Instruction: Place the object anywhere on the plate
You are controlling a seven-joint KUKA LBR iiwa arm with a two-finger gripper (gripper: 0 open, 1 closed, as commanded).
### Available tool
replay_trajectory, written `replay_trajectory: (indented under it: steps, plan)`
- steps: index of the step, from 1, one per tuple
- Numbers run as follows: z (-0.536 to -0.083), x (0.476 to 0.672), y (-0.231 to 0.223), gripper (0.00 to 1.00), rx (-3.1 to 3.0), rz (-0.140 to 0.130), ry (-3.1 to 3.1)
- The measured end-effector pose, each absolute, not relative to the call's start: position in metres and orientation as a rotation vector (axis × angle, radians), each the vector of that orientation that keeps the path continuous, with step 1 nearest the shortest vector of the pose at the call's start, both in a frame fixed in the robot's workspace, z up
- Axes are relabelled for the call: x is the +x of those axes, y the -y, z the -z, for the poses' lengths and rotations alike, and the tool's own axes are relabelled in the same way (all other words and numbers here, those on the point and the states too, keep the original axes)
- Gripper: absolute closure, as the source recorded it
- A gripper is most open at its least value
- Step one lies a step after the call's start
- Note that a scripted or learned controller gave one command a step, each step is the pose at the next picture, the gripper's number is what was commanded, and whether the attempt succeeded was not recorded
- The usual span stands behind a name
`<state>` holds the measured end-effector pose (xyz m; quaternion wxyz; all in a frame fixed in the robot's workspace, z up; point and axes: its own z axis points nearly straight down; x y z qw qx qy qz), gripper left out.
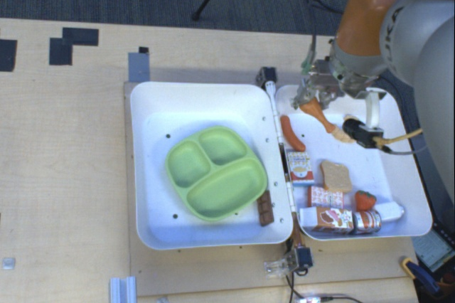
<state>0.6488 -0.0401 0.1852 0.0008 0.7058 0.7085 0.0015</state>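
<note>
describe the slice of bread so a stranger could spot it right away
Look in the right bin, the one crowded with food items beside the bin holding the green plate. Near its middle lies the bread, just right of a small carton. It is the only flat tan square there.

No readable text in the frame.
Printed packaging sits in the right bin: a small carton with a red-and-white label, a red-and-white box below it, and a can lying on its side with a red label. All three show graphics, but the lettering is too small and blurred to read. No numbers, brands or signs can be made out on the bench.
</note>
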Motion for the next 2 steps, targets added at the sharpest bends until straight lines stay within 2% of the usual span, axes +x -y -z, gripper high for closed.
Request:
replay_trajectory:
  steps: [1,2]
  plan:
    - [-0.268,0.598,0.033,1.00,2.215,-0.005,-2.223]
    - [-0.184,0.570,-0.022,1.00,2.217,-0.001,-2.227]
